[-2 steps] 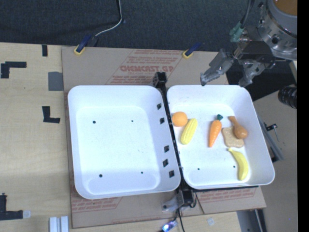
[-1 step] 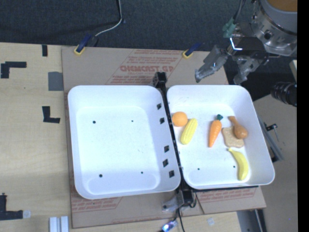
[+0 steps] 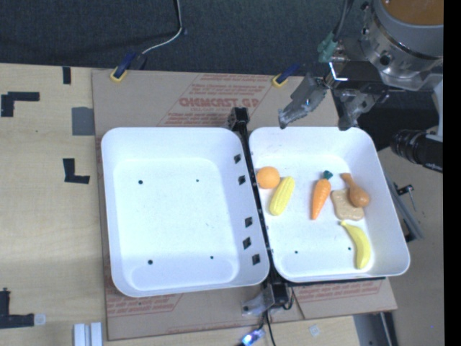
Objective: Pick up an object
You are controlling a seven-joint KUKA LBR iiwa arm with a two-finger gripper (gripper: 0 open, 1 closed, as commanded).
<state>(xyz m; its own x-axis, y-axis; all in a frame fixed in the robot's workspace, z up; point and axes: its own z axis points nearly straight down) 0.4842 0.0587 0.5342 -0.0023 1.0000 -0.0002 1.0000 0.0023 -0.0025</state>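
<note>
Cardboard-covered bench with two white bins. Nearest in the right bin (image 3: 382, 193): banana (image 3: 359, 244), then carrot (image 3: 320, 196), corn (image 3: 282, 195), orange (image 3: 268, 177). Beyond its far rim the gripper (image 3: 317, 110) hangs open, empty; nothing picked yet.

Brown cardboard sheet (image 3: 216, 103) on wooden bench (image 3: 43, 215); dark backdrop (image 3: 86, 13).

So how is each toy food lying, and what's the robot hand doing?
gripper: open, up over the right bin's far edge, holding nothing
orange: resting by the bin's left wall
corn: lying tilted
carrot: lying, green tip away
banana: lying by the near rim
right bin: holds all the food
</note>
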